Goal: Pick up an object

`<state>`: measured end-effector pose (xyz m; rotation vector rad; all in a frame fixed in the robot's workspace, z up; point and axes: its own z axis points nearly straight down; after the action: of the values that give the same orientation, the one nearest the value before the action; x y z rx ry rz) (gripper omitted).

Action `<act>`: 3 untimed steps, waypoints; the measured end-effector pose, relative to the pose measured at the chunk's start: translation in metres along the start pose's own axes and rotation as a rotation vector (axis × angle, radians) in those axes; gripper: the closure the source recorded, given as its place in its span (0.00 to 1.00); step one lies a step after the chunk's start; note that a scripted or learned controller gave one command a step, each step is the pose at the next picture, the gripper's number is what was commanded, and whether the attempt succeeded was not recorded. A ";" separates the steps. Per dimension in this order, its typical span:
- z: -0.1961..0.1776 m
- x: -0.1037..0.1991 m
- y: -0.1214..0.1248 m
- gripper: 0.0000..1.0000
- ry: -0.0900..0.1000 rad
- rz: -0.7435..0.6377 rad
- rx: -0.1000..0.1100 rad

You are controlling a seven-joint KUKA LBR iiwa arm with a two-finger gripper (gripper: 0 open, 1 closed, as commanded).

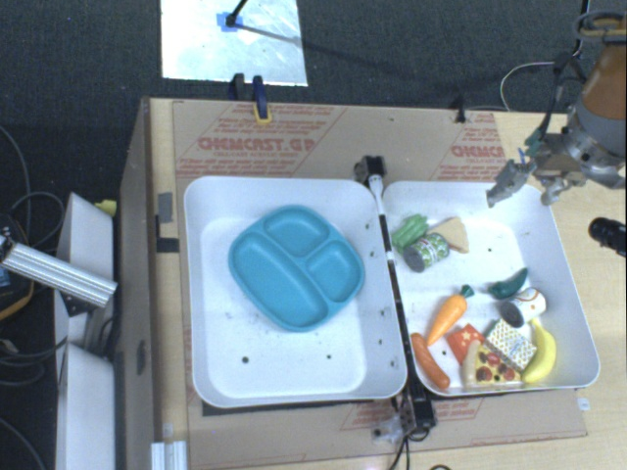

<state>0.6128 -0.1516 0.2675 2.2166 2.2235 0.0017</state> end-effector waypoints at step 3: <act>0.172 0.060 -0.096 1.00 0.001 0.000 -0.002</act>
<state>0.5172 -0.0922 0.0949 2.2168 2.2230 0.0053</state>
